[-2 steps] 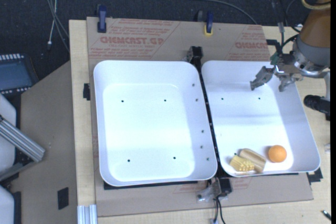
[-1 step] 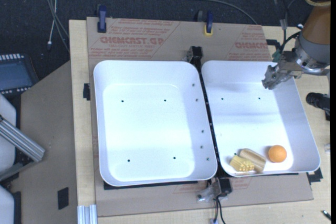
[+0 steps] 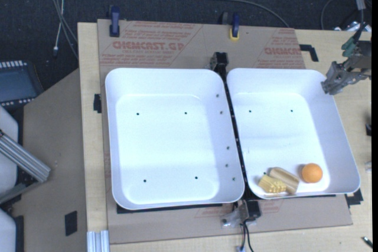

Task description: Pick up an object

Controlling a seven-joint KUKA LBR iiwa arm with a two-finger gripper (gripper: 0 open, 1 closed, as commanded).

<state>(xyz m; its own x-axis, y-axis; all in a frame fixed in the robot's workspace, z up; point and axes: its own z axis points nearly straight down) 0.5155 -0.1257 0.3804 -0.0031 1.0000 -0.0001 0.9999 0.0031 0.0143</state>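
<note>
Dark carpet with loose cables surrounds a cardboard-topped bench (image 3: 177,44) bearing two shallow white bins side by side.

At the right edge of the view, the gripper (image 3: 332,85) hangs over the far right corner of the right bin (image 3: 277,91). Nothing is between its tips, and it does not seem to touch the bin. It is too small and dark here to tell whether it is apart or together.

Things to pick lie well apart from it, in the near corner of the same bin: an orange ball (image 3: 312,173), a tan roll (image 3: 284,176) just beside it, and a yellow ridged piece (image 3: 271,186) touching the roll. The left bin (image 3: 171,85) holds nothing.

Likely risks: the ball could roll away when nudged. The three items sit close together and near the sloped bin wall, so closing on one may push another, or the tips may catch the rim. The roll and ridged piece touch, which may make a clean grasp of either hard.
</note>
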